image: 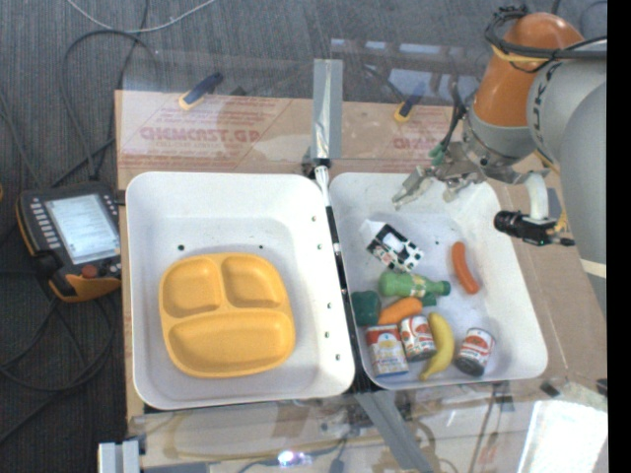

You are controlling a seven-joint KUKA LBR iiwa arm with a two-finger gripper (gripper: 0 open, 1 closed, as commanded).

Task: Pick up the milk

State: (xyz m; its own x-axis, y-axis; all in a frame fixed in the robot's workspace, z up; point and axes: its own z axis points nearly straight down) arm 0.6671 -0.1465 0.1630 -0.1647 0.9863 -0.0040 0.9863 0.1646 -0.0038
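Milk pickup not yet begun: two-finger metal gripper (431, 179) spread apart and grasping nothing, poised above far edge of right-hand shallow white bin (513, 294); small black-and-white cow-patterned milk carton (395, 247) lying just below and left of it, untouched.

a dark grey ribbed carpet floor (59, 87) lies around the table (237, 136), whose top is brownish board with faded red lettering. thin cables (148, 23) loop over the carpet toward 11 o'clock. at 9 o'clock a handheld control pendant (74, 230) with a lit screen rests on the floor. light is even and soft.
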